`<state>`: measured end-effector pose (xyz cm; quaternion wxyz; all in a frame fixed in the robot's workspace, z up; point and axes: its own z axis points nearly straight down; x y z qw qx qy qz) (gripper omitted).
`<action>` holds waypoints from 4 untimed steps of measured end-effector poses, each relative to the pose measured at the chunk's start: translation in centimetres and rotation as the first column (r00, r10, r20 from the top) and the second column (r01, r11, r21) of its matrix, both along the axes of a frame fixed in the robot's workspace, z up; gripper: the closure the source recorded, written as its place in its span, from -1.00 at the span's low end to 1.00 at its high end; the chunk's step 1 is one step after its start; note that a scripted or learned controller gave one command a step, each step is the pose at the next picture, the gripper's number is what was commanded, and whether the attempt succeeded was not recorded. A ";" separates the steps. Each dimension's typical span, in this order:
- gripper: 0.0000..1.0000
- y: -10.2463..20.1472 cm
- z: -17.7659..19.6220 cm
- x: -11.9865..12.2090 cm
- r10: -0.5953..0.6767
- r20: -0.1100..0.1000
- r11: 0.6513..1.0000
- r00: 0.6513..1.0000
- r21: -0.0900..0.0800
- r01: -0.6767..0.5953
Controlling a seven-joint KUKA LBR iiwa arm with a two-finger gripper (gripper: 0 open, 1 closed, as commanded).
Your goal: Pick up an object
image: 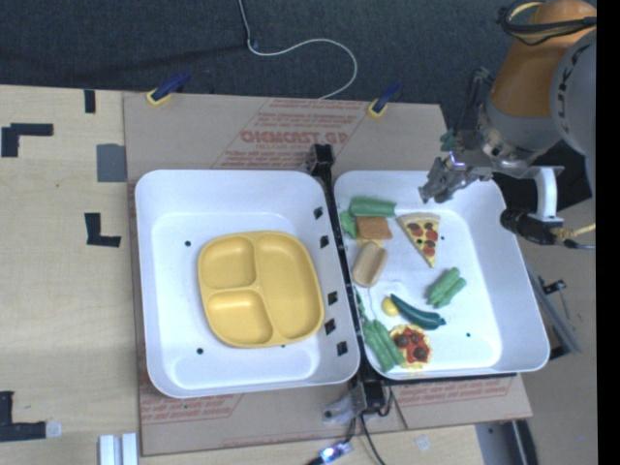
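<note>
- A single fixed camera looks down at a slant on the tabletop [58,260], from high enough to take in both white bins whole.
- The left bin [165,201] and the right bin [504,327] sit side by side across the middle of the frame.
- Dark floor [116,17] runs along the top edge, the far side of the scene.
- The arm [542,66] enters from the upper right.
</note>
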<state>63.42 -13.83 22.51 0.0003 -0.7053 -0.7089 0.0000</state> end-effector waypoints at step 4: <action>1.00 20.5 0.1 1.9 0.000 0.000 1.000 1.000 0.001 0.000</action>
